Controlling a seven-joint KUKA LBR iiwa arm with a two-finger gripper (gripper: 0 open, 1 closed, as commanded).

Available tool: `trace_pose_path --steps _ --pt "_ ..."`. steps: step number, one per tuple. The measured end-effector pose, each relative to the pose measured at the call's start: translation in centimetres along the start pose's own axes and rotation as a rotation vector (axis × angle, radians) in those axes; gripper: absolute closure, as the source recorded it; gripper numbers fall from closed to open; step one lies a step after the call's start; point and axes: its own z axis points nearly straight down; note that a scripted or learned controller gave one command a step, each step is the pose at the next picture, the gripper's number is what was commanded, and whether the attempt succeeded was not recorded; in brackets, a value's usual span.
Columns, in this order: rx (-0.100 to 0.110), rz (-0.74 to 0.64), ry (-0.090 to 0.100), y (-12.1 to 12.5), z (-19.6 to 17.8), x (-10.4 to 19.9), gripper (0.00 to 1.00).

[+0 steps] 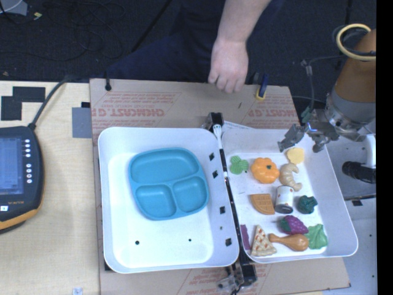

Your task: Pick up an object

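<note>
The right bin point(341, 189) holds several toy foods: a yellow piece point(295, 155), an orange pumpkin point(265, 169), a green piece point(238, 164), a beige mushroom point(288, 176), a waffle point(263, 203), a small can point(283, 198), purple grapes point(295, 224), a drumstick point(288, 242) and a pizza slice point(263, 243). My gripper point(304, 141) hovers over the bin's far right corner, open, its two fingers spread on either side just above the yellow piece. Nothing sits between the fingers.
The left bin point(113, 226) carries a blue divided plate point(169, 183). A person's hand point(230, 66) hangs over the cardboard behind the bins. A teach pendant point(15, 171) lies at the far left. A dark green piece point(306, 204) and a leafy green point(317, 235) lie near the right wall.
</note>
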Motion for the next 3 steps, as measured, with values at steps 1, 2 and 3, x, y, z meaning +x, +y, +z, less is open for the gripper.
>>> trace_pose_path --steps 1,2,3 --pt "0.005 -0.002 0.001 1.1 14.4 3.2 0.00" --pt "0.002 0.000 0.001 1.2 12.6 3.0 1.00" --pt "-0.003 -0.005 0.002 -0.5 3.1 9.4 1.00"
